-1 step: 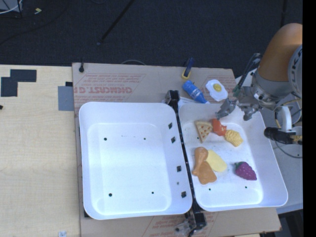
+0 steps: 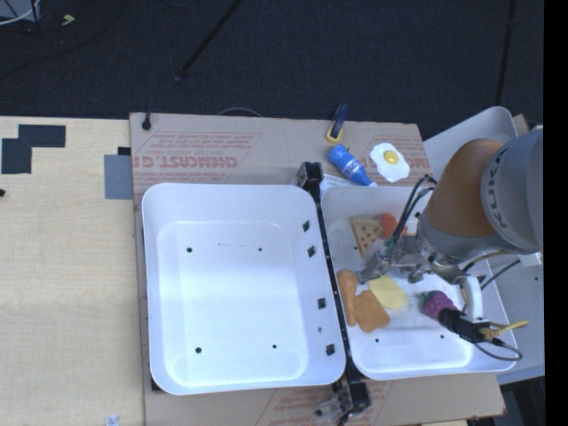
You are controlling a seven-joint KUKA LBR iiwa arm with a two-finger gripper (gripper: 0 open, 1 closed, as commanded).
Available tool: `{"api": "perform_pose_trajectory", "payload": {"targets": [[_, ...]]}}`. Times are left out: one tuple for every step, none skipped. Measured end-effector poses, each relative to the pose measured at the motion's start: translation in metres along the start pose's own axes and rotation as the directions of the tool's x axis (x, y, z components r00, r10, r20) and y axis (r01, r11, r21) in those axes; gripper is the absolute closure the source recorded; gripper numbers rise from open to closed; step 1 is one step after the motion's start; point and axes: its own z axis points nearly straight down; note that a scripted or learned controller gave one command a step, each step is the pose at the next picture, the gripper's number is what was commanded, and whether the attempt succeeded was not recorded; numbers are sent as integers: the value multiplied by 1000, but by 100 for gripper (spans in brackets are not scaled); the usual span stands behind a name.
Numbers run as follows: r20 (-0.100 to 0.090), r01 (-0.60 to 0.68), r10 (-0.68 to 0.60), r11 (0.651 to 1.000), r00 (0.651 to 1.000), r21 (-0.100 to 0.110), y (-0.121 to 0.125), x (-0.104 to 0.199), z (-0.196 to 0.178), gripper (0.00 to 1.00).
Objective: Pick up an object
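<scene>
In the right bin, hand low, grip state unclear, yellow piece just below it

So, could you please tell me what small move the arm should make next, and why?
Probably a short descent straight down. The claw hangs low in the right bin, just above the pale yellow piece and beside the tan cracker, with nothing seen between its fingers.

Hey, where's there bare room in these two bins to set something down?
The left bin has bare floor wall to wall. In the right bin, one free strip runs along the near wall, below the orange block and purple piece. Its middle is crowded, under the gripper.
</scene>
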Motion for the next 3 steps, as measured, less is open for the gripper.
{"api": "perform_pose_trajectory", "payload": {"targets": [[3, 0, 0, 1000, 1000, -11, 28, -28, -6, 0], [0, 0, 0, 1000, 1000, 8, 76, -53, -5, 0], [3, 1, -1, 1000, 1000, -10, 79, -81, -7, 0]]}}
